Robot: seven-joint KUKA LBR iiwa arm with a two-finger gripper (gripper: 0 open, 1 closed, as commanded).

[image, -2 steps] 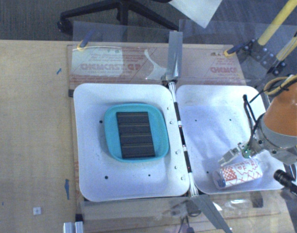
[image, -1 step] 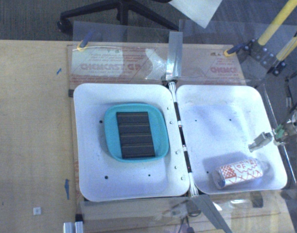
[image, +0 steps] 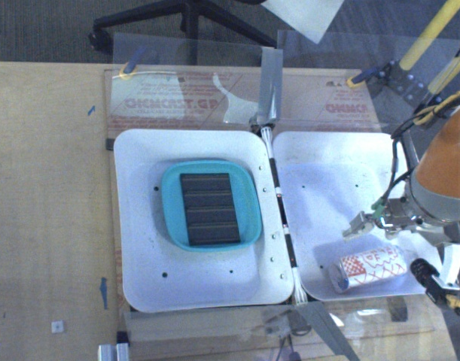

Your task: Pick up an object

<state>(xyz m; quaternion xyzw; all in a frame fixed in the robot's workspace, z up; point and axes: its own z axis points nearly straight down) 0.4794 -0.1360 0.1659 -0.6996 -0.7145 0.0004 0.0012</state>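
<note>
A red-and-white patterned packet (image: 371,268) lies on its side near the front edge of the right bin (image: 327,179). The gripper (image: 374,221) hangs low over the right bin's right half, just above and behind the packet, and nothing shows in its grasp. The grey arm with its orange band (image: 446,160) comes in from the right. In the left bin (image: 139,269) sits a teal square tray (image: 172,209) with a dark ridged block (image: 209,209) lying in it.
A metal divider (image: 278,201) runs between the two bins. Behind them a clear panel and a grey post (image: 270,85) stand upright. Cables (image: 401,160) hang beside the arm. Wooden benchtop (image: 49,201) stretches to the left.
</note>
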